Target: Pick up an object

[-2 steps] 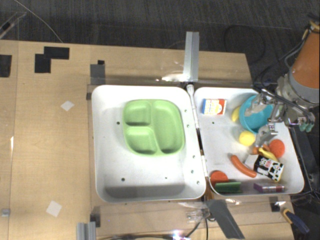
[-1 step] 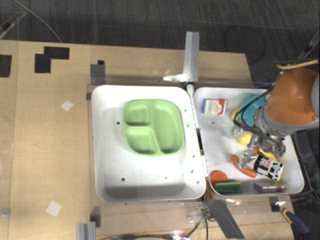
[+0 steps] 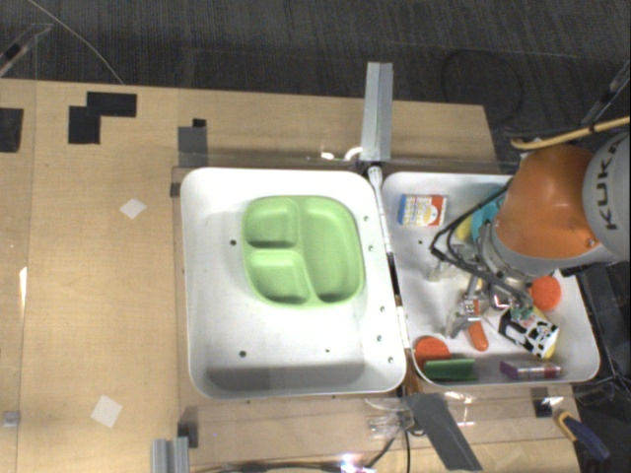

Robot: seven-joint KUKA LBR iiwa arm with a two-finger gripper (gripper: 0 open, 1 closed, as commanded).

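One orange carrot (image 3: 477,337) lies just under the jaws (image 3: 471,315); their opening is unclear.

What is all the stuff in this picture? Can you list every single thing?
Left bin: one, white, left on the bench.
Divided plate: one, green, three compartments, in the left bin.
Right bin: one, white, beside the left bin.
Small card: one, white with red and blue print, right bin's far left corner.
Green block: one, right bin's near edge.
Orange round piece: one, touching the green block.
Purple marker: one, right bin's near edge.
Orange ball: one, under the arm.
Gripper: one, grey, low in the right bin.
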